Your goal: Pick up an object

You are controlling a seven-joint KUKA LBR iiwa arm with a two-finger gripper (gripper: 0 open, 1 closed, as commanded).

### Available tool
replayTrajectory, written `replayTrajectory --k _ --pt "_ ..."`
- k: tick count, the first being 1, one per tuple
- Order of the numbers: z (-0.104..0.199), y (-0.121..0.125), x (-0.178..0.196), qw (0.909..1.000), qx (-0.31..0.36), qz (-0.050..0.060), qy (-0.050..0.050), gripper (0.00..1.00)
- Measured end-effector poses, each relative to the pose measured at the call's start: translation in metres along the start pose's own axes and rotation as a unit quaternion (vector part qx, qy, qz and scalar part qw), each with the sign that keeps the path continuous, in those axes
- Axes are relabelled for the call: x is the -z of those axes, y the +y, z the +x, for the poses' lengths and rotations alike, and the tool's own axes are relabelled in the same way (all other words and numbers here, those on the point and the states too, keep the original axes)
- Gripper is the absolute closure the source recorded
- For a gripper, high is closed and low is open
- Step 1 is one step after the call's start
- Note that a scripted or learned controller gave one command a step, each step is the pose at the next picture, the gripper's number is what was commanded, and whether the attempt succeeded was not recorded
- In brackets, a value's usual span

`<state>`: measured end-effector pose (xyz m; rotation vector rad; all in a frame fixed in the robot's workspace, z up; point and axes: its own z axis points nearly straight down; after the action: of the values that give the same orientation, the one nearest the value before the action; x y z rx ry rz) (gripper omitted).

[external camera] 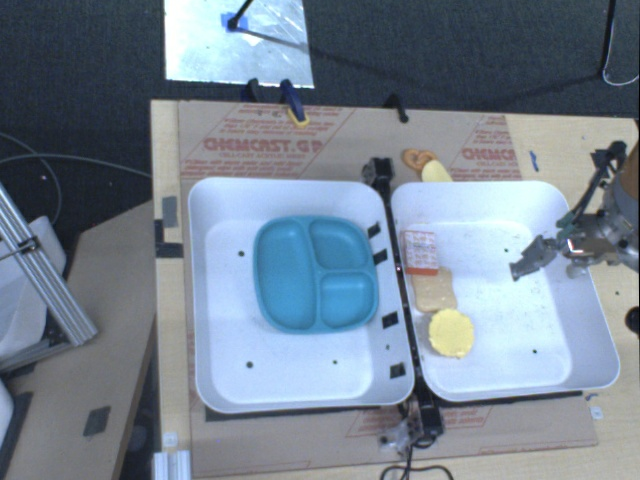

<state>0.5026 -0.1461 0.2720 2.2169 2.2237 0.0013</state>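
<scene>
Gripper (pixel 527 260) hovers over smooth white bin (pixel 590 358) near round yellow disc (pixel 451 334).

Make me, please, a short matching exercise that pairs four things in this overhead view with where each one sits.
Things:
1. blue divided plate
2. yellow round piece
3. red-and-white packet
4. gripper

Places:
A. above the right bin's right half
B. in the left bin
C. right bin, near the front left
D. right bin, by the divider, farther back

Pairs: 1-B, 2-C, 3-D, 4-A
</scene>
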Motion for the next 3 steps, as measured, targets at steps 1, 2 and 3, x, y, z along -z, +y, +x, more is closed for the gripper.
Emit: replayTrajectory --k 1,2,3 --pt "0.090 -0.015 -0.035 1.0000 0.004 0.002 0.002 0.00" --pt "0.128 -0.012 -0.068 1.0000 0.001 0.001 0.001 0.00" --pt "0.201 0.044 -0.088 1.0000 0.002 -0.002 0.001 0.00"
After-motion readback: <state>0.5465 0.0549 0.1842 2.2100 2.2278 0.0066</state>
